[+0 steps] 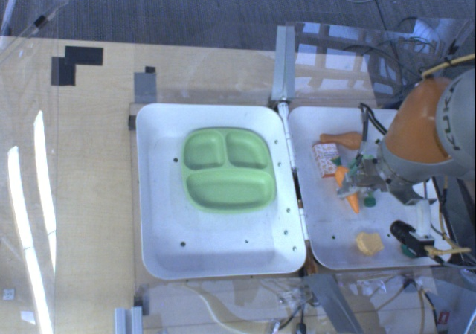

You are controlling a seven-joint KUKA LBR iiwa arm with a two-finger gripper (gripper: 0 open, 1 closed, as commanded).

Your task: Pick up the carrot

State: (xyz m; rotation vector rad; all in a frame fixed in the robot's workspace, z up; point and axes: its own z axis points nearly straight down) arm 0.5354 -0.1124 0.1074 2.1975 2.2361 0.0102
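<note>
Camera view: end effector [362,178] (lowered) touching carrot [353,201].

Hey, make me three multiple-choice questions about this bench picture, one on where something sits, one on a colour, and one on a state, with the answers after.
1. Where is the divided plate?
A. left bin
B. right bin
C. on the floor

2. What colour is that plate?
A. red
B. green
C. black

3. How do the plate's compartments look?
A. piled with food
B. covered by a lid
C. bare, nothing in them

Answers:
1 A, it lies in the middle of the left bin.
2 B, it is pale green all over.
3 C, all three sections show only green, while the carrot and other food lie in the right bin near the gripper.
</note>
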